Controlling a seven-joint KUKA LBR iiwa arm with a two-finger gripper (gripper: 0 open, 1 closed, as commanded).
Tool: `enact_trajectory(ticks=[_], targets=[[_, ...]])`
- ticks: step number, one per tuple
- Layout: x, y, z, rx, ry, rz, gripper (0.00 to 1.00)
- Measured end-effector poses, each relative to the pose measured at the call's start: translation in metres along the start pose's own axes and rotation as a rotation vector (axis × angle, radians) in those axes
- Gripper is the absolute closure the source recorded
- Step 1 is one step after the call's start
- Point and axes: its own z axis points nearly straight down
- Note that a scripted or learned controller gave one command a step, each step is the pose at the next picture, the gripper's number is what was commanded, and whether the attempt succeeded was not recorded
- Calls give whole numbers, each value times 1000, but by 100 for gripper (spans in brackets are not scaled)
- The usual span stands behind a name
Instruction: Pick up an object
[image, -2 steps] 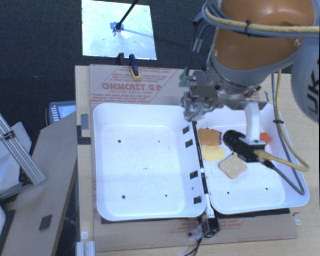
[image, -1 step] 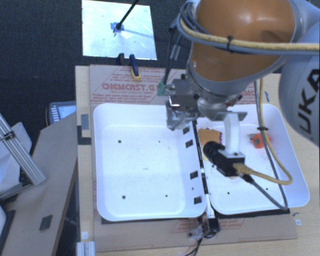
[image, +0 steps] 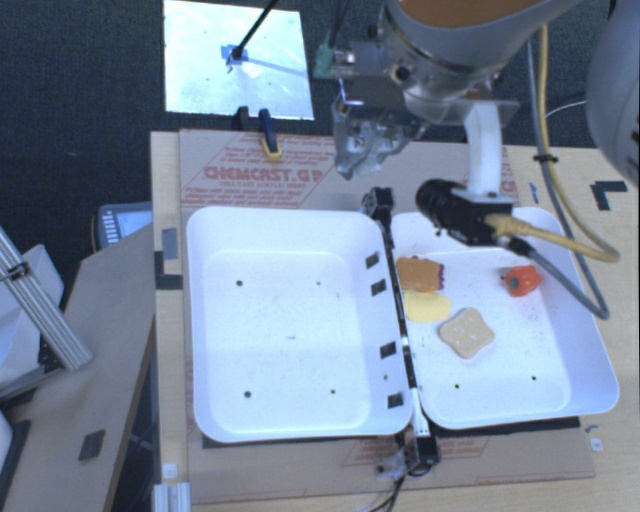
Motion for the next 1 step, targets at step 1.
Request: enact_trajectory(ticks=[1], targets=[[-59,-10,246,28,-11,10,100]])
